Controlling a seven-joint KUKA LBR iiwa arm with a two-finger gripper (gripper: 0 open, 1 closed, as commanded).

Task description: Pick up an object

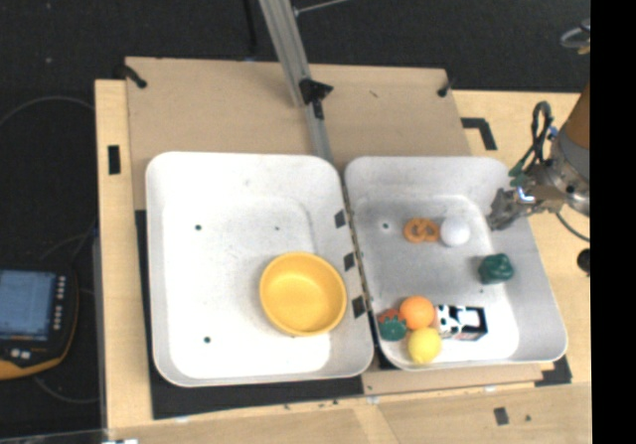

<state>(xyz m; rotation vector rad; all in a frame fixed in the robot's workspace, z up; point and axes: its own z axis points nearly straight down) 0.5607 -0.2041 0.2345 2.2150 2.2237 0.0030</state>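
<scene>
Yellow ball (424,345) sits at the near rim of the right bin (397,184), touching an orange ball (417,313) just behind it; a small dark green item (394,329) is tucked at their left and a black-and-white block (463,322) lies just to their right. Further back in the same bin: a green lumpy obj (496,268) near the right wall, a white ball (455,232) mid-bin, and an orange pretzel-shaped ring (421,229) just beside it on the left, close but whether touching can't be told. Left bin (199,194) holds a yellow bowl (303,293), upright, near its front-right corner. Gripper (505,207) hangs at the right bin's far-right edge, coming in from the right w/ the wrist behind it at frame edge; nothing seen between the fingers and it touches no obj as far as can be judged; how far apart the fingers stand can't be told at this res. Nearest candidates: white ball, left and slightly toward the camera from the gripper, apart from it; green lumpy obj, near and toward the camera from the gripper, also apart. The ball cluster at the front rim is well apart from the gripper.
</scene>
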